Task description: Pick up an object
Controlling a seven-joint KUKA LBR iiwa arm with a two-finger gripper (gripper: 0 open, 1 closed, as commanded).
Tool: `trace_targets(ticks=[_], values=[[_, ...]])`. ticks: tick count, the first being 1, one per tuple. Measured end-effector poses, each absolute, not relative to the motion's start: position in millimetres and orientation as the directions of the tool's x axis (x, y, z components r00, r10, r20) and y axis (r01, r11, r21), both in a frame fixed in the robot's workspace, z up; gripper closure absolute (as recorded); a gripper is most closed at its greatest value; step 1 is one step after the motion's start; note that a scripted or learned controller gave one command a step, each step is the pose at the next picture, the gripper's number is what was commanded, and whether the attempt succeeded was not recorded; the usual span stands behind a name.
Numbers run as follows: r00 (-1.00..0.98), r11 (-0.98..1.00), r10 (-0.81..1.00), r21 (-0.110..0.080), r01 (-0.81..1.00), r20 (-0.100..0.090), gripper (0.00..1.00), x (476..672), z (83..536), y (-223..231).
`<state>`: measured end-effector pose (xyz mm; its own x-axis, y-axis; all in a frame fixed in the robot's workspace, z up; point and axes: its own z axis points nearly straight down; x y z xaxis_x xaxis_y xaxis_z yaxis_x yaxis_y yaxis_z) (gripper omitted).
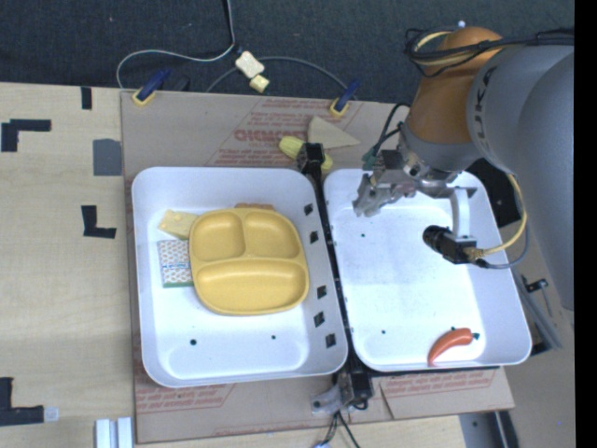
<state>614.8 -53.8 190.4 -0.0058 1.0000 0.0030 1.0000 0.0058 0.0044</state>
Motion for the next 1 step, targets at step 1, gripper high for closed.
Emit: trace_targets(ticks=[1], values=[[-0.009, 0.009, 1.000, -0.002, 1.000, 0.004, 1.00, 604.0, 183.9, 32.7]])
